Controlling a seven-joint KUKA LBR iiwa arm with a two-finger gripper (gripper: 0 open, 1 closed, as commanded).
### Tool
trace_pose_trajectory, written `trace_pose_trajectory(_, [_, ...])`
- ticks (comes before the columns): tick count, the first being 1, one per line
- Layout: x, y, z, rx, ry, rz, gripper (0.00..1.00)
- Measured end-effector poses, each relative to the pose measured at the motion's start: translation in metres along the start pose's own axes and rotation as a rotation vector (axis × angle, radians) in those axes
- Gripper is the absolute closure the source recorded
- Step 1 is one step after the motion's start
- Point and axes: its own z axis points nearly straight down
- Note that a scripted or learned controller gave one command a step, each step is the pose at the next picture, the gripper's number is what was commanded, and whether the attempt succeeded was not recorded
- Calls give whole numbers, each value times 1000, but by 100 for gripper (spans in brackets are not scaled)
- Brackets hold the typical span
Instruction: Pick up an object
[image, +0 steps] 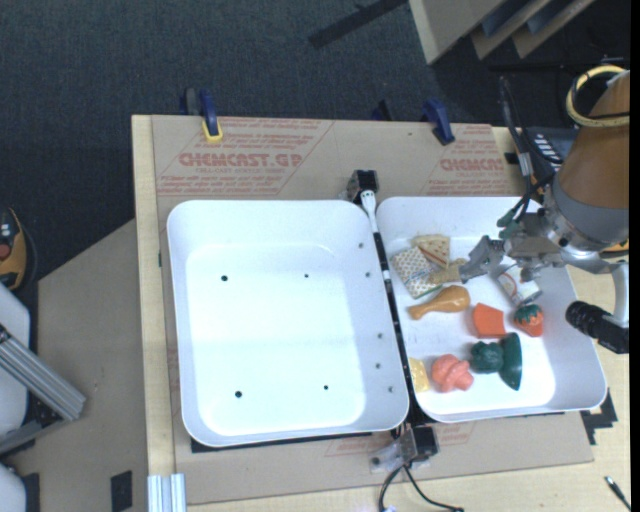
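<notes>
The step in hand looks like the reach: the grey claw (487, 256) hangs low over the right-hand shallow white bin (575, 385), its dark fingers spread apart and pointing toward nine o'clock, with nothing between them. No object is picked yet.

The candidates all lie in that right bin. Just beside the fingertips, toward nine o'clock, sit a tan cracker-like square piece (413, 268) and a second pale wedge (433, 246). Below them, toward six o'clock of the claw, lies the tan plastic drumstick (443, 301). Further toward five o'clock are the orange block (488, 320), a small red-and-green strawberry-like toy (529, 319), a dark green leafy toy (500, 358) and a pink lumpy toy (452, 373).

The next move, I judge, calls for lowering the claw around one piece and closing squarely. The crowding is the obstacle: the crackers touch each other, and lie near the bin's wall. The left-hand white bin (190, 230) and the cardboard-covered table (250, 155) pose no hindrance.
</notes>
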Motion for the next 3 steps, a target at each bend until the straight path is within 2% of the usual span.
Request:
trace_pose_trajectory(1, [-29,28,104,7,0,2,0])
trace_pose_trajectory(2, [-32,36,154,3,1,0,0])
trace_pose_trajectory(3, [-33,37,141,-2,-1,2,100])
